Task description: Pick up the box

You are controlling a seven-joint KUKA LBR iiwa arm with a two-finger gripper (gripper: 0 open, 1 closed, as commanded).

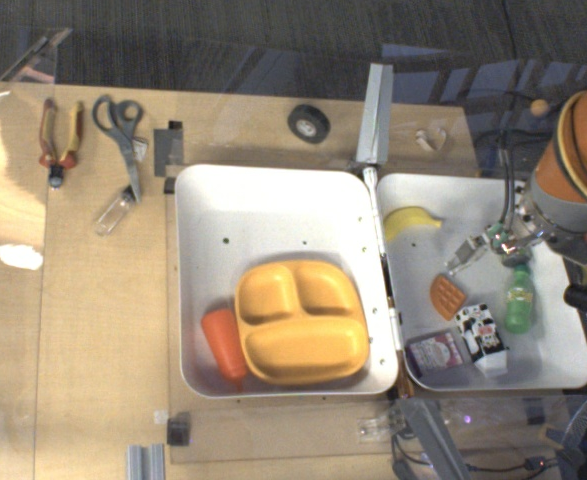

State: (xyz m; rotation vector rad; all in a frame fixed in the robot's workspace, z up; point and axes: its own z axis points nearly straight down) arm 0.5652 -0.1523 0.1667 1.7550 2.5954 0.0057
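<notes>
left bin (203, 268) holds the orange carrot (223, 346) and yellow tray (299, 320), irrelevant. box (482, 334) sits in the right bin (573, 363), just right of the purple packet (435, 352), just below-left of the green bottle (519, 302). gripper (488, 240) hangs up-left of that bottle, can't tell its state; approach the box steeply from above, clear of bottle and packet.

Robotics lab workbench, pliers (57, 140), scissors (123, 135), tape roll (309, 123) on wood top, loose cables, grey carpet floor
</notes>
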